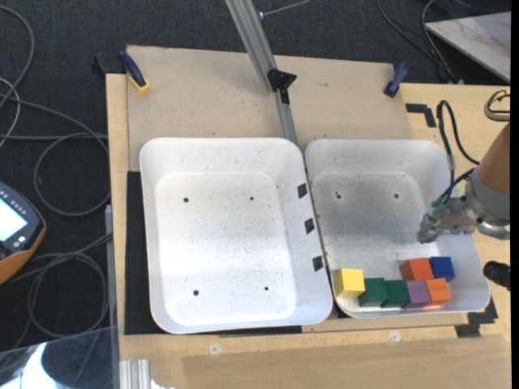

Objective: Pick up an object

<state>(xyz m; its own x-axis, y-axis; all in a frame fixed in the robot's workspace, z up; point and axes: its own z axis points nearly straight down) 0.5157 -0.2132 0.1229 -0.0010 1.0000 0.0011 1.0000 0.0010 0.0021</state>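
Several small blocks lie along the near edge of the right bin (365, 156): a yellow block (350, 280), a green block (384, 291), a purple block (418, 292), an orange block (438, 291), a red-orange block (419, 268) and a blue block (442, 267). My gripper (428, 232) hangs at the right side of this bin, just above and behind the red-orange and blue blocks. Nothing shows between its fingers.
The left bin (162, 156) sits beside the right one, separated by a raised rim with black clips (309, 225). A metal pole (258, 39) slants in from the top to the bins' far junction. Blue clamps (134, 71) hold the board's far corners.
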